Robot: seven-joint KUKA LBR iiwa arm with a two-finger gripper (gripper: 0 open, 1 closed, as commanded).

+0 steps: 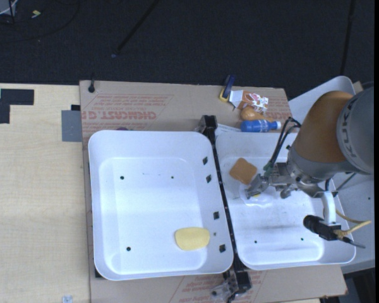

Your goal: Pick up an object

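Note:
My gripper (256, 190) hangs low over the middle of the right bin (284, 254), reaching in from the right. A flat orange-brown square piece (243, 170) lies just up and left of the gripper, close to it, on the bin floor. Something pale or clear shows right under the gripper tip, too faint to name. A yellow oval object (191, 238) lies in the left bin (114, 150) near its front right corner, far from the gripper.
A blue bottle (260, 126) lies along the right bin's back edge. Behind it on the cardboard sit an orange-brown item (249, 113), a white and red packet (257, 100) and a small blue and yellow thing (227, 88). A black divider (218, 194) separates the bins.

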